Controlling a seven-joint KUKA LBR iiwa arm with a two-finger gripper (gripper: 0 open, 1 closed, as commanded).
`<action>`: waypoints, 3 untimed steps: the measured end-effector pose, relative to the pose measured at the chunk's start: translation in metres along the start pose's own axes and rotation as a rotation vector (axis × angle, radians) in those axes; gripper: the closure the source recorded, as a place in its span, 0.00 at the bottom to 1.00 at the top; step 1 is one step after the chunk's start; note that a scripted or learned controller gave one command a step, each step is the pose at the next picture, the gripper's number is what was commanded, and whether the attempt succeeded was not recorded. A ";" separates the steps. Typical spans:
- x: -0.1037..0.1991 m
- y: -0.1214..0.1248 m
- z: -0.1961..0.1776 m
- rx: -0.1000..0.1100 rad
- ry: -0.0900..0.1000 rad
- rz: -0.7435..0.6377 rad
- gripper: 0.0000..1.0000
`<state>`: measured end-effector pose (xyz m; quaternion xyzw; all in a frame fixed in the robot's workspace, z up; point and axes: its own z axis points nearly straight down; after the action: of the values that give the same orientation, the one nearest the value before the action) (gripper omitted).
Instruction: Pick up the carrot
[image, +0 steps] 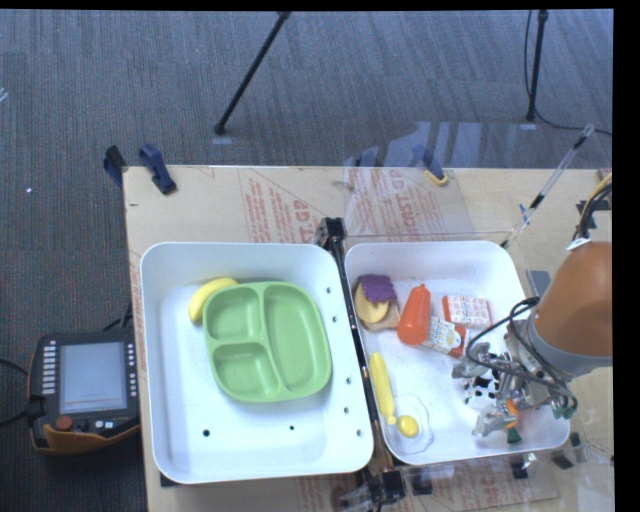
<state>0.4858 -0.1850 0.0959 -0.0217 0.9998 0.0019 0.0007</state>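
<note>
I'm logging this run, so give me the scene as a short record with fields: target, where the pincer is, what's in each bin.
target: carrot, lying in the right bin
pincer: low over the right bin's near right corner, apart from the carrot
left bin: green divided tray, banana at its far left corner
right bin, other: yellow spoon-like utensil, snack packet

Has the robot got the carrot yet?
Not yet. The carrot lies in the right bin, beside the purple-topped toy. The gripper hangs low over the same bin's near right corner, apart from the carrot. Left to do: move over to the carrot, grab it and lift it.
</note>
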 end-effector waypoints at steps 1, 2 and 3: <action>-0.002 0.002 -0.010 -0.001 -0.003 -0.006 1.00; -0.002 0.002 -0.009 -0.001 -0.002 -0.007 0.00; -0.001 0.014 0.010 -0.002 0.003 -0.444 0.00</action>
<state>0.4864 -0.1712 0.0863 -0.2411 0.9705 0.0024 -0.0003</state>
